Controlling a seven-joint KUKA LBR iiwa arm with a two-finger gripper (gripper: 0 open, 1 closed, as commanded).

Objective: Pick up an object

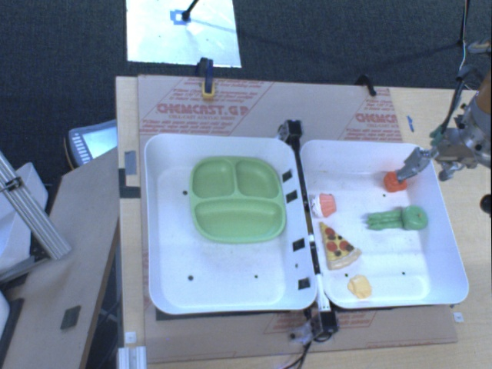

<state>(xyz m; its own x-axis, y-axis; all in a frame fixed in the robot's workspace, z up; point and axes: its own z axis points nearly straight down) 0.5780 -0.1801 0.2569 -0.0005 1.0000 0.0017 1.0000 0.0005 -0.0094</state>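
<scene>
Tool (419, 162) above orange toy (394, 181) in right bin (453, 275)

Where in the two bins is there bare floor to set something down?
Left bin: bare strip in front of the green plate. Right bin: bare front right corner, right of the yellow piece. Crowded around pizza slice, green toy, orange piece.

The arm (475, 133) reaches in from the right edge, its grey wrist hardware held low and angled leftward. The gripper (415, 163) points down and to the left, one grey finger (413, 164) showing at its tip. A hint of orange shows at the far right edge.
</scene>
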